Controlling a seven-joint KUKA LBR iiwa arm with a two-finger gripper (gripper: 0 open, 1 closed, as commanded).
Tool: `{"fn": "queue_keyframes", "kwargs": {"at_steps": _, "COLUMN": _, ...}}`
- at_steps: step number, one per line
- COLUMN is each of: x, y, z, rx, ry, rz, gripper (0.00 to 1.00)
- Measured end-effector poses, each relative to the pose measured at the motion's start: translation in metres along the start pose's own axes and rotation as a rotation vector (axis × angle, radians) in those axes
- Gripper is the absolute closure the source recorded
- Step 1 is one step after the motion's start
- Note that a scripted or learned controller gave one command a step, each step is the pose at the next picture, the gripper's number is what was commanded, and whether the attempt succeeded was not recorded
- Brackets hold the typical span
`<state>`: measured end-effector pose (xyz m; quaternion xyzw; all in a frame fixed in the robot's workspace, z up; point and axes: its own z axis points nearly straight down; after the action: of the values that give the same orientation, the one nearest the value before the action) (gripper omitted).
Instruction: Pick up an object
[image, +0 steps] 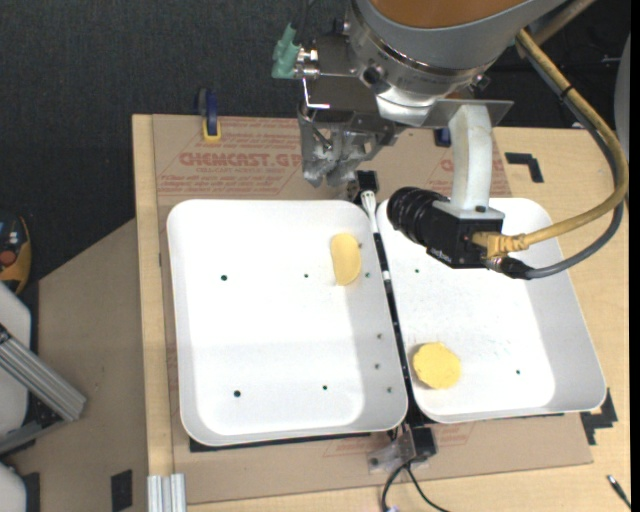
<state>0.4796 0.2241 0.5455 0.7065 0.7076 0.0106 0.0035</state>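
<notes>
While the gripper (335, 160) hangs over the left bin's (200, 300) far rim, grip state unreadable, the oblong yellow piece (346, 259) lies just below it, long axis running near-to-far.

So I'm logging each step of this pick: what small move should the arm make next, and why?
Probably shift toward the camera and descend over the yellow piece in the left bin. The end effector hangs above the bench behind that bin's far rim, and that piece lies nearest; the round one lies farther, in the right bin.
</notes>
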Motion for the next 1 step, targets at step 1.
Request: {"fn": "queue_keyframes", "kwargs": {"at_steps": 1, "x": -0.0016, "y": -0.0055, "z": 0.165, "rx": 0.037, "ry": -0.018, "rz": 0.003, "gripper": 1.0}}
